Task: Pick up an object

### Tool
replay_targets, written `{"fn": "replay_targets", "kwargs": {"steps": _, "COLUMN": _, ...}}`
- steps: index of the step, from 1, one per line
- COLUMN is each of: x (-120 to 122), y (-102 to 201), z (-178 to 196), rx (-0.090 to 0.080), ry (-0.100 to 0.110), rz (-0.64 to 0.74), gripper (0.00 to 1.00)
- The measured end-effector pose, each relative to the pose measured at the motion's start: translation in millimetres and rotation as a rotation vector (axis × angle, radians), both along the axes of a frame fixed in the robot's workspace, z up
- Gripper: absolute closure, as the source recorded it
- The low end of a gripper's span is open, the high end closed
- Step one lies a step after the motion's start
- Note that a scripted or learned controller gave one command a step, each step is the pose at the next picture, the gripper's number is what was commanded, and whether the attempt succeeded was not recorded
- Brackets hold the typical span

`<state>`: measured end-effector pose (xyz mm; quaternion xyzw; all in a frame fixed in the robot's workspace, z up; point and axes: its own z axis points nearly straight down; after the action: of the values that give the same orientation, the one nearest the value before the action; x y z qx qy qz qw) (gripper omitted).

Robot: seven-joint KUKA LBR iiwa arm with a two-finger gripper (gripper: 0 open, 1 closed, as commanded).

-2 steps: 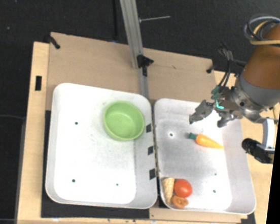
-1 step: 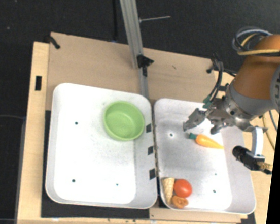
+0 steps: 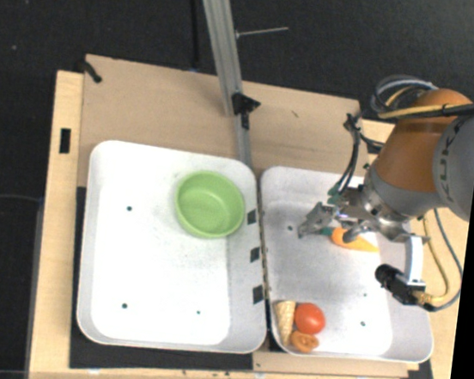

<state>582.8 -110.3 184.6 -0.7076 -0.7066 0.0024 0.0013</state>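
My gripper (image 3: 328, 231) hangs low over the upper middle of the right bin (image 3: 354, 286), its jaws spread open. A small orange and yellow object (image 3: 357, 241) lies on the bin floor right by the gripper's right finger, partly hidden under the wrist; it is not clearly between the fingers. In the right bin's near-left corner sit a red tomato-like ball (image 3: 310, 317), a pale tan piece (image 3: 285, 317) and a small orange-brown piece (image 3: 303, 342). A green bowl (image 3: 210, 205) rests upright in the upper part of the left bin (image 3: 137, 292).
A slanted metal pole (image 3: 225, 48) comes down to the bench behind the seam between the bins. Black clips (image 3: 257, 252) mark that seam. A black fitting with cables (image 3: 398, 283) hangs off the arm over the right bin's right side.
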Motion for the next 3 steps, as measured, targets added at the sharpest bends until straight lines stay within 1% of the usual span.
{"fn": "replay_targets", "kwargs": {"steps": 1, "x": -1, "y": 4, "z": -48, "rx": 0.0, "ry": -0.002, "rz": -0.001, "gripper": 0.0}}
{"fn": "replay_targets", "kwargs": {"steps": 2, "x": 1, "y": 3, "z": -34, "rx": 0.001, "ry": -0.009, "rz": -0.005, "gripper": 1.0}}
{"fn": "replay_targets", "kwargs": {"steps": 3, "x": 11, "y": -3, "z": 26, "rx": 0.0, "ry": -0.013, "rz": 0.004, "gripper": 1.0}}
